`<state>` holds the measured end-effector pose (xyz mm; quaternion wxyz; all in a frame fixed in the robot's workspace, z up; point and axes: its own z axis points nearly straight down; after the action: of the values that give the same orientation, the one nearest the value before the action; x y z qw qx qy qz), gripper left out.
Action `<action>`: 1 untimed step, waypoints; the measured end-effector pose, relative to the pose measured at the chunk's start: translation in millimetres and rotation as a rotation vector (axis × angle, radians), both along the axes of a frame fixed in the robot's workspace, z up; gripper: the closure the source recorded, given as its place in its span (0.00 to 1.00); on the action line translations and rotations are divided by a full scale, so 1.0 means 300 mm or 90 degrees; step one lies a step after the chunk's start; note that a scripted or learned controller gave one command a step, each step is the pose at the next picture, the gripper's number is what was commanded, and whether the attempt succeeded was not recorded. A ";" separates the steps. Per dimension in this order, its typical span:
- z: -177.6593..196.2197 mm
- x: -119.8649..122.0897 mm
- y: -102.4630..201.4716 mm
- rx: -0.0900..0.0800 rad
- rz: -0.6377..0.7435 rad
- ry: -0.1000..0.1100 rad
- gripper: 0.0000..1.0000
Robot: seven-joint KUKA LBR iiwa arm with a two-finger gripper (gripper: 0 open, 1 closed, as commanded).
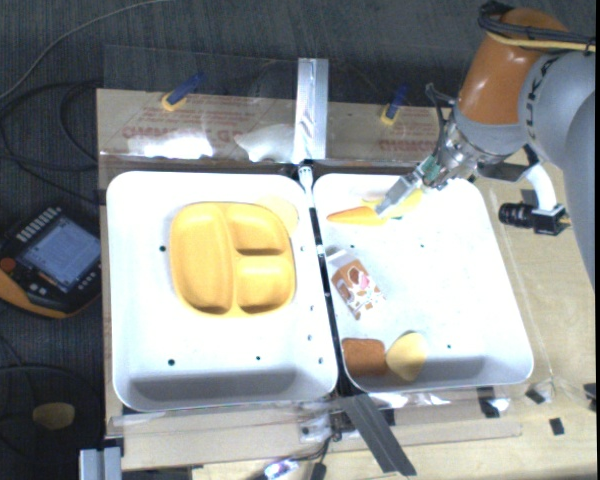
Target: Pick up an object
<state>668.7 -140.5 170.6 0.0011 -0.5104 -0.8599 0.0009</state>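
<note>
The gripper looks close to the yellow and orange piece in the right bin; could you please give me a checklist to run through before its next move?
1. Gripper over the right bin: ok, it is at the far end.
2. Target chosen: ok, the yellow-orange piece lies at the tip.
3. Piece held between the jaws: cannot tell, the tip blends into it.
4. Other items apart from the target: ok, the packet, brown block and yellow round piece lie nearer the front.
5. Room at the wall: not ok, the piece lies close to the bin's far wall and the divider.
6. Yellow tray out of the way: ok, it is in the left bin.
</note>
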 end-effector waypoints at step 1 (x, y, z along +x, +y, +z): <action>0.147 -0.014 0.414 0.000 -0.066 0.001 1.00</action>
<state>664.4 -16.2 214.7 0.0019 -0.5543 -0.8323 0.0015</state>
